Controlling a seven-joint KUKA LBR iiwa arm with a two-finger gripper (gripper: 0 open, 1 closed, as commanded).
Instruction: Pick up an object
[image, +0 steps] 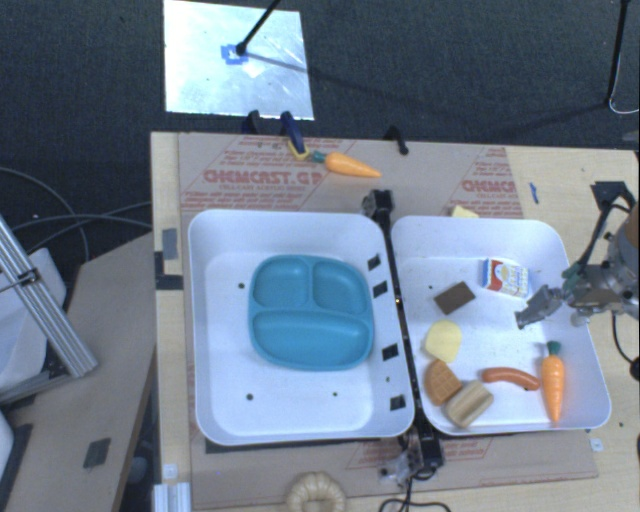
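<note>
Jaws of your gripper were hanging over the right bin, at about three o'clock of it, coming in from the right edge. How far they were open you could not tell from this slanted view, and nothing was visible between them, so I would not count anything as held.

All the loose pieces were in that right bin, probably because it served as the source for picking. The left bin carried a blue divided plate in its middle. A small white carton with red and blue print lay at one o'clock in the right bin, and a flat brown block was near the bin's middle. Lower, at seven o'clock, a pale yellow piece, a brown biscuit-like piece and a beige bread-like piece were close together. A red sausage lay just beside an orange carrot at five o'clock.

The carrot was nearest below the jaws, lying with its green end pointing up toward them; I judge it the most likely target. It looked smooth and tapered, so it might slip. Another carrot lay on the bench outside the bins, at twelve o'clock.
</note>
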